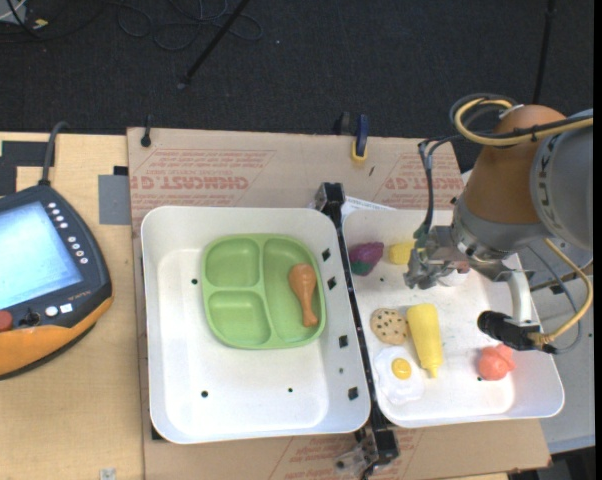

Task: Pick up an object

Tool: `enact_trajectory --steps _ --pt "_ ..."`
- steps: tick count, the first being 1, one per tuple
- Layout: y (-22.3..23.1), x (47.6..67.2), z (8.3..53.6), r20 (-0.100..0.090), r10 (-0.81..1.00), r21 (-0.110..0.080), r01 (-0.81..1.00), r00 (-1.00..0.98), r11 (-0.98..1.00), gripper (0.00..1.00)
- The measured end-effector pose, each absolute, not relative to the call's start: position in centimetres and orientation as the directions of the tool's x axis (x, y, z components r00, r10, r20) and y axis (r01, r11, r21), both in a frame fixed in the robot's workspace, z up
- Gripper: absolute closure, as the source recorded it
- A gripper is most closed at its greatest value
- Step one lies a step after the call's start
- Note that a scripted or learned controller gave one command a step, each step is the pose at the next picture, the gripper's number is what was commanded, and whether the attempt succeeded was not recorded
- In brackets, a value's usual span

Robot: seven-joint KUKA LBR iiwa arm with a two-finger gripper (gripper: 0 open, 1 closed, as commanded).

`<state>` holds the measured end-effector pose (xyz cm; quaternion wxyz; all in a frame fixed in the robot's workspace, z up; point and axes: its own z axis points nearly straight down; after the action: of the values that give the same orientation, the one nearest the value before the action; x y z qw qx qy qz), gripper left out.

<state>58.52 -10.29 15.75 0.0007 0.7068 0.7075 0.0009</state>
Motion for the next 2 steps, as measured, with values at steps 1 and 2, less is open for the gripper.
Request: enact_trajectory --steps 1,2 --pt "-10.1 59.3 20.3 0.000 1.000 0.001 1.000 0.001 -0.001 1.00" --pt "-10.3 59.3 22.8 0.000 1.000 -0.001 1.000 0.001 -0.001 1.00"
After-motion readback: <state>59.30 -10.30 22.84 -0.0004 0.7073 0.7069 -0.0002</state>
